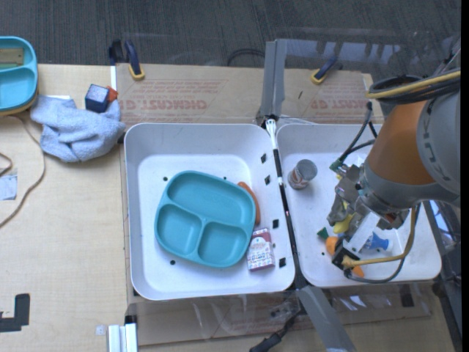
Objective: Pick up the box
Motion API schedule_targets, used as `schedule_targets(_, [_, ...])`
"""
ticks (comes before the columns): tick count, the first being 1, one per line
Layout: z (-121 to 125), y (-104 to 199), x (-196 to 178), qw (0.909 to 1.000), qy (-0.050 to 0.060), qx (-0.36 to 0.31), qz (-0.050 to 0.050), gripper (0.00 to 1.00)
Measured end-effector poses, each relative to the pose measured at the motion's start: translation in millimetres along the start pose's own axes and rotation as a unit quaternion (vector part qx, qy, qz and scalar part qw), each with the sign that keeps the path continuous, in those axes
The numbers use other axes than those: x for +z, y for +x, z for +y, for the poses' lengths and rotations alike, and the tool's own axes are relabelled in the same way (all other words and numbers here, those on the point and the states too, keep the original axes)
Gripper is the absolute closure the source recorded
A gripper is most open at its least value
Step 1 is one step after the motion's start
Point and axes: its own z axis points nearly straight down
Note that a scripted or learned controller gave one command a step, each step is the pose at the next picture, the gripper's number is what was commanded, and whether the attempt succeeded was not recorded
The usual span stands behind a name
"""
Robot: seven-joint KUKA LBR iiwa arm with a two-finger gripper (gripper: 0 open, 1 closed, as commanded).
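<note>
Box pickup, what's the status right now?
Gripper low in right bin. Box in left bin, against teal tray, untouched. Bin walls lie between.

Single fixed camera above the bench [66, 218], angled down on both bins [135, 218]; apparently at moderate range.
</note>
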Motion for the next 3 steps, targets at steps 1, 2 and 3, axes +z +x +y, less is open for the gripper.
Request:
schedule_targets(1, [-21, 26, -1, 0.9962, -0.001, 0.088, 0.001, 1.0])
schedule_targets(2, [20, 37, -28, 0.9913, -0.001, 0.131, 0.0, 1.0])
schedule_targets(3, [36, -6, -39, 0.9987, -0.001, -0.052, 0.0, 1.0])
